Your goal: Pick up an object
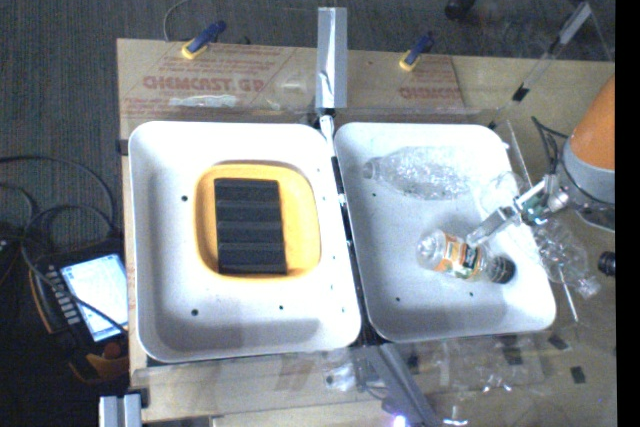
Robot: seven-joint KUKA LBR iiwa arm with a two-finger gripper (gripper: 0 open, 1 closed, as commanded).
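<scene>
Right bin point(400, 310): two clear bottles point(462, 255) point(418, 172); left bin point(160, 315): one yellow tray point(255, 221).

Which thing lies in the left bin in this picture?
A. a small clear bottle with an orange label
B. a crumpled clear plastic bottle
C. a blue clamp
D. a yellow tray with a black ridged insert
D: the yellow tray with its black ridged insert lies in the middle of the left bin, while both clear bottles lie in the right bin.
</scene>
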